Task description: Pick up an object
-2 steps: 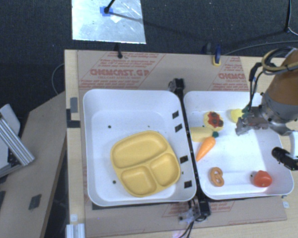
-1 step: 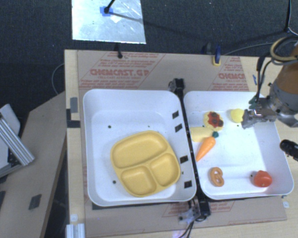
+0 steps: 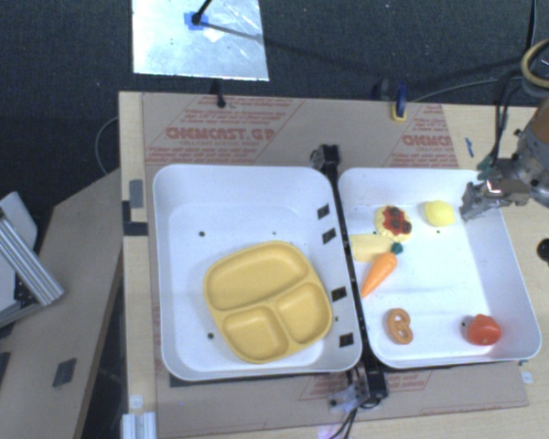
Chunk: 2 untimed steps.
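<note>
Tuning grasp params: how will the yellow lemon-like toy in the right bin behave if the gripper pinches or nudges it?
The lemon toy looks rounded, so a nudge would probably roll it. Its smooth, plastic-looking surface may slip from a pinch. It sits near the gripper and the bin wall, so it might get pushed against that.

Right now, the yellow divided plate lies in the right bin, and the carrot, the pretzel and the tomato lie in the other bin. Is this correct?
Not quite. The camera view shows the yellow divided plate in the left bin, not the right one. The carrot, the pretzel and the tomato lie in the other bin, as you say.
</note>
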Motion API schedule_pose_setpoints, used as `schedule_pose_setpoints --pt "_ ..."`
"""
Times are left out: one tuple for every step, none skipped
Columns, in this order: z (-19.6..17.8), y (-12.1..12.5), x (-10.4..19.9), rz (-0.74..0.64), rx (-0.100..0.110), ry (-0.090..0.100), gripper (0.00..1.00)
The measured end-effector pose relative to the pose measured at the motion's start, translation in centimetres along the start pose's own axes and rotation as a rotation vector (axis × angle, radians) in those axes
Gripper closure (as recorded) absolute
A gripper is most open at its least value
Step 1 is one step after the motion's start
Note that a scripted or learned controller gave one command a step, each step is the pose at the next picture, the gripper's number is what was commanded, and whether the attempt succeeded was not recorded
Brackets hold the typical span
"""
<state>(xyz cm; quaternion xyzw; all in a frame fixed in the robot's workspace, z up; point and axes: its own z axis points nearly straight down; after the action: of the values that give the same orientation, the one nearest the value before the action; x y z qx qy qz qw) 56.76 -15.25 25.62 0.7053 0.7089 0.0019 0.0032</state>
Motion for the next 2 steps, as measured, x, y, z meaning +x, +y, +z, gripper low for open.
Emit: schedule_pose_setpoints --pt "-0.5 0.2 5.8 -0.006 0.005 0.004 1.00" --pt "-0.9 -0.2 11.2 -0.005 0.006 0.004 1.00"
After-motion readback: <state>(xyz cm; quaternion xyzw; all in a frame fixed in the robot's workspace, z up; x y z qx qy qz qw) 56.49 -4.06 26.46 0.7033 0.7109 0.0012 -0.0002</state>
